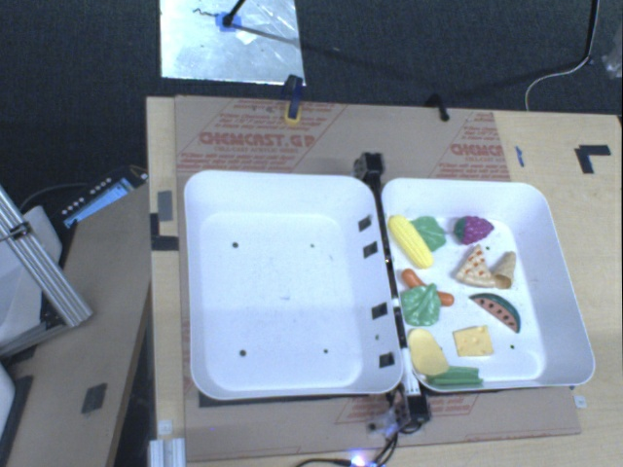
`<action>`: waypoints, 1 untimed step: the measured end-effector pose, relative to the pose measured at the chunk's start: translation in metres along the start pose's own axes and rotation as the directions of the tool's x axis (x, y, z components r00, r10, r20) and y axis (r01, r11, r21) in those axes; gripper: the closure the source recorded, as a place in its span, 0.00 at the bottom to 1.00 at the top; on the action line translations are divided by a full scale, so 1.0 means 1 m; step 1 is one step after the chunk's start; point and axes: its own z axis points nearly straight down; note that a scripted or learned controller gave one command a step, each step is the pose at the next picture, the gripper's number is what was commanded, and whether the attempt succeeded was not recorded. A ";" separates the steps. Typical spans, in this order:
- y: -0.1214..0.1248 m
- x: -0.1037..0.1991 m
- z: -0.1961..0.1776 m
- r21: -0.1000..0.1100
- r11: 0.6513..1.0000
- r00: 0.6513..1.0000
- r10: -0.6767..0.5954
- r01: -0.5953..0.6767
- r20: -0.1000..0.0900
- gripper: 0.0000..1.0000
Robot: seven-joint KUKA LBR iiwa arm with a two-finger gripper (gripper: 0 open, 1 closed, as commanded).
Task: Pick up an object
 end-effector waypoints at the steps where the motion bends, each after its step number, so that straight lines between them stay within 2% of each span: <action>1: -0.025 -0.060 0.013 0.006 1.000 1.000 0.010 -0.010 0.000 1.00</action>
